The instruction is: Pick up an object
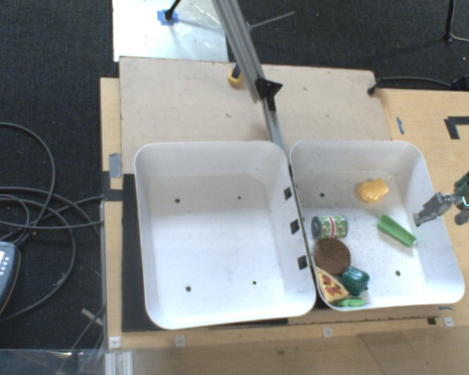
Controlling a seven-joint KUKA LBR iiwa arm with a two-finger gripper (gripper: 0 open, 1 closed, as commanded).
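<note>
The nearest candidate for picking is the green oblong plastic block, lying flat on the floor of the right white shallow bin, just beside the hand and slightly below it in the camera view. The hand sits at that bin's right rim, low and angled inward, which reads as a pose suited to a reach toward the items; whether it is spread or pressed together I cannot tell, and nothing shows between its parts. Farther from the hand, up and to the left, rests a yellow rounded lump. Farther still, toward the wall the two bins share, lies a small can with a green label on its side, with a brown flat disc below it, then a red and yellow patterned piece and a dark teal chunky object touching in the near corner. The left white shallow bin lies well apart, across the wooden surface.
</note>
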